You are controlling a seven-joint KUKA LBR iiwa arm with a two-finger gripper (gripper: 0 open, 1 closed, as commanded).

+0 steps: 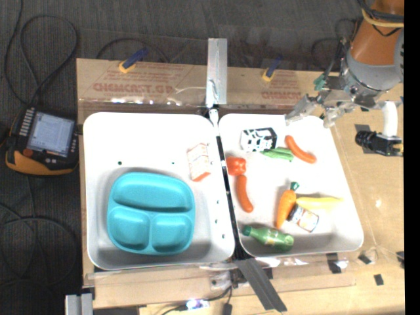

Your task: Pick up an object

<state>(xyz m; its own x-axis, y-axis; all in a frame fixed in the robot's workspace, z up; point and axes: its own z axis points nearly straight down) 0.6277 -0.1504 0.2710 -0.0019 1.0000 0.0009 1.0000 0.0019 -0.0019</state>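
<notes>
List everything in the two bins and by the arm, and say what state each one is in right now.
gripper: open, holding nothing, above right bin's far edge
teal tray: flat in left bin
small carton: lying in left bin
green bottle: on its side, right bin
carrot: lying in right bin
cow-print box: resting in right bin

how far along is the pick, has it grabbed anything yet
Nothing looks done yet. The gripper hangs over the right bin's far right corner with its fingers spread and nothing between them. The toys lie in the bins: the orange sausage, the carrot, the green bottle, and in the left bin the blue tray. Left: descend on one, close and lift.
</notes>
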